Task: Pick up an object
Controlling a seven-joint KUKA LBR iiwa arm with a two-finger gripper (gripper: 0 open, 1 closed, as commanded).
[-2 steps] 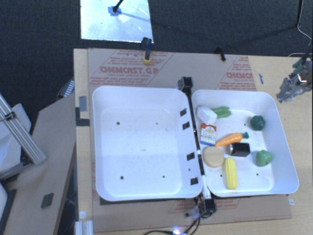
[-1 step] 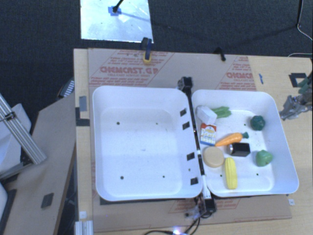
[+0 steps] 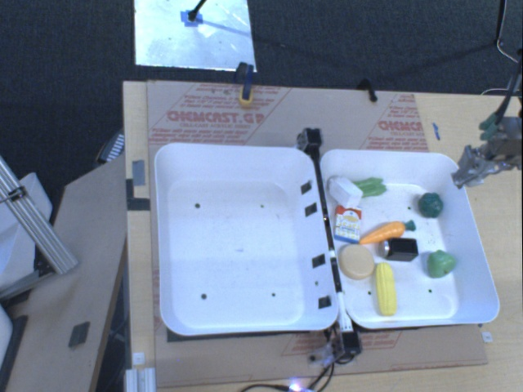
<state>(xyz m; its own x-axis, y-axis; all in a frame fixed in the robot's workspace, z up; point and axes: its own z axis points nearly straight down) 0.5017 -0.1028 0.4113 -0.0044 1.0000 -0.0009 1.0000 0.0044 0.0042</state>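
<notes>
Several toys are lying in the right bin, all down and to the left of the gripper: the dark green ball is sitting nearest it, the green pepper farther below, the carrot, black block and corn cob farther left. The gripper is hovering over the bin's upper right corner, clear of every toy, the arm reaching in from the right edge. Spread or pinched, I cannot tell.

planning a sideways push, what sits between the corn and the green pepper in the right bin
Nothing: in the camera view, bare white bin floor separates the corn from the green pepper.
</notes>
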